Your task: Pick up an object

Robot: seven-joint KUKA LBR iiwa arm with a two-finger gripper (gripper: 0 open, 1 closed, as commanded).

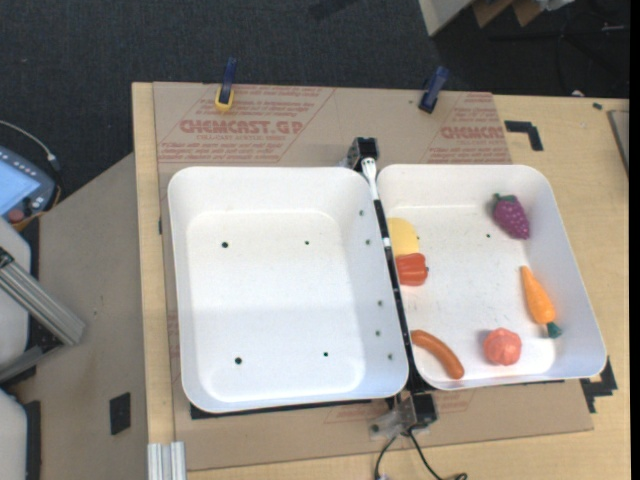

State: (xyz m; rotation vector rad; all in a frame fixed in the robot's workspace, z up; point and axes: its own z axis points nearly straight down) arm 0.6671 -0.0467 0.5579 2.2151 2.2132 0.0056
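The right bin [470, 183] holds several toy foods. A purple grape bunch [511, 216] lies at its far right. An orange carrot [538, 299] lies along the right wall. A red tomato [503, 346] sits near the front right corner. A brown-orange sausage [438, 353] lies at the front left. A yellow piece [402, 235] and a red pepper [411, 269] rest against the left wall, touching each other.
The left bin [200, 268] sits beside the right one on a cardboard sheet [300, 118]. Blue clamps [227, 81] [434, 87] grip the sheet's far edge. A black clip [362, 152] joins the bins at the back.
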